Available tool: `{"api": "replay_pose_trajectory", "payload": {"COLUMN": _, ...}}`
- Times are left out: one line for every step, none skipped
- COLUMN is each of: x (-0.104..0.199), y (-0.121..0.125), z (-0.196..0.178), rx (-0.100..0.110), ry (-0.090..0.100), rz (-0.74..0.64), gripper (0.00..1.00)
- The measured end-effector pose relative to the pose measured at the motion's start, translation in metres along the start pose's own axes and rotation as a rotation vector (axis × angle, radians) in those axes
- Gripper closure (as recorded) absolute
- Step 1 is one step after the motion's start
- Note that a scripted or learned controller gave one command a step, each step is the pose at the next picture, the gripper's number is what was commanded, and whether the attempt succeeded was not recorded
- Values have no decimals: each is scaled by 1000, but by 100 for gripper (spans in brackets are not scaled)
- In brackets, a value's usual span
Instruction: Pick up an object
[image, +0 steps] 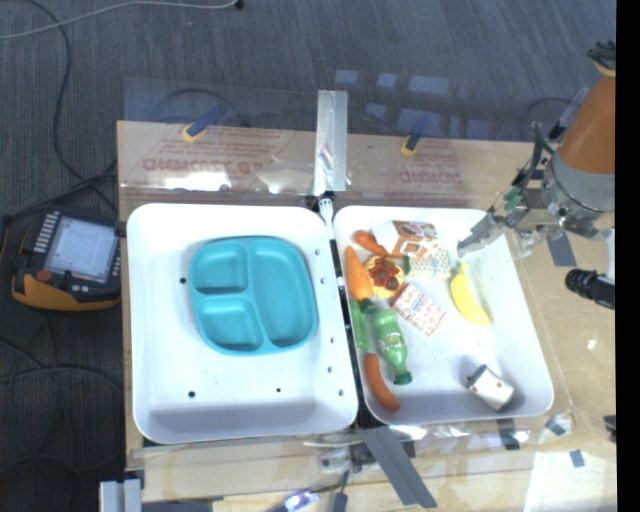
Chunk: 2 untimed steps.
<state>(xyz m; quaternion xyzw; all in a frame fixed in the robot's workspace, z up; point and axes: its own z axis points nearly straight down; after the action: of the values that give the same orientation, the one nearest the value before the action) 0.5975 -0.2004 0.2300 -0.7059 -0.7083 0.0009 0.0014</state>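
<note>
Up at the far right corner of the right bin (535, 345), the pincer (478, 238) hangs over the rim, its tip just above the white floor; whether it is open or closed cannot be told from this angle, and nothing shows between its tips. Just below it lies a yellow banana (468, 298), and beside it to the left sits a small printed packet (431, 262) with a box (412, 233) behind. Further left lie a carrot (357, 274), a green bottle (388, 342), a checked packet (419, 309) and, lower down, a sausage (379, 383). A small white and dark object (490, 386) rests well below the pincer, near the front wall. Well to the left, the other bin (150, 330) holds a blue divided tray (252, 293). An orange handheld screen (66, 258) lies on the carpet beyond that.
</note>
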Motion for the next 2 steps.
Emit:
{"api": "replay_pose_trajectory", "payload": {"x": -5, "y": -14, "z": 124, "rx": -2, "ry": -1, "rz": 33, "gripper": 0}}
{"api": "replay_pose_trajectory", "payload": {"x": -4, "y": -14, "z": 116, "rx": 2, "ry": 2, "rz": 32, "gripper": 100}}
